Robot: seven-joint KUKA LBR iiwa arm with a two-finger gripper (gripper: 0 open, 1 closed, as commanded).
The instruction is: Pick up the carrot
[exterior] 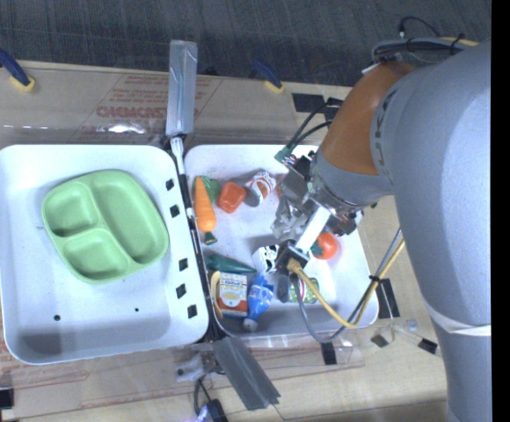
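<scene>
Down at the front, the pale wooden worktop point(105, 385) runs under both bins, smooth and bare along its edge. Just in from it, in the near corner of the right bin point(237, 158), a small orange-labelled carton point(230, 293) stands beside a blue plastic bottle point(259, 299). The left bin point(9, 236) is glossy white with rounded corners, and it carries a matte green plate point(105, 227) split into three compartments. Now the carrot point(204, 207): a slim orange taper with a green top, lying lengthwise against the right bin's left wall, well apart from the arm point(431, 192). Next to it sits a stubby orange piece point(230, 197), and a shiny red tomato point(325, 246) rests across the bin. The grey arm hangs over the bin's middle, orange band point(356, 130) above the wrist; whether the jaws are open or closed, I cannot tell. Behind the bins, a printed cardboard sheet point(105, 104) is pinned by blue clamps point(13, 69). Beyond that, dark ribbed carpet point(237, 16).
</scene>
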